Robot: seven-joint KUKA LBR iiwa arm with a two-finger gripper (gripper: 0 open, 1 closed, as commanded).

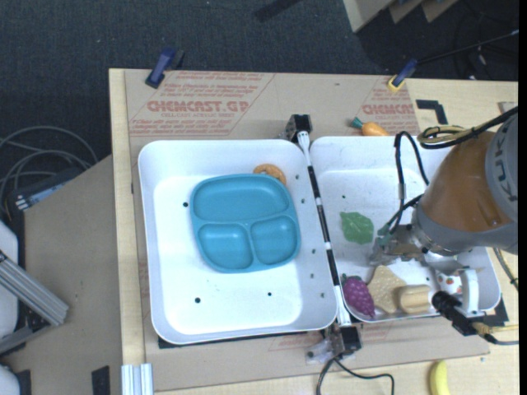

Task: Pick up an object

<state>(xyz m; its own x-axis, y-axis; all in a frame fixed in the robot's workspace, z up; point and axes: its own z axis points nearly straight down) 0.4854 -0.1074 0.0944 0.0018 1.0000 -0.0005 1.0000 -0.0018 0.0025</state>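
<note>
In the right bin, at roughly 5 o'clock of its floor, the gripper sits low among the clutter — can't tell its grip state from this angle, the wrist and orange band hide it. Candidate objects: green leaf-shaped piece just at 10 o'clock of the gripper, purple grape bunch at 7 o'clock near the front wall, tan slice and a beige roll-like piece at 5–6 o'clock. Nothing visibly held. Risks, as I judge them: items are packed close in the front corner, so a descent could land between two and push them apart, or pinch the bin wall; the flat leaf and slice offer little to bite on; the grapes may roll. Cable looping off the wrist could snag on the bin rim. Left bin holds a blue divided tray with a small orange ring-like item at its 1 o'clock — well apart from the arm. Bench top is brown board with printed lettering, clamps at the far edge; dark carpet and loose cables around.
</note>
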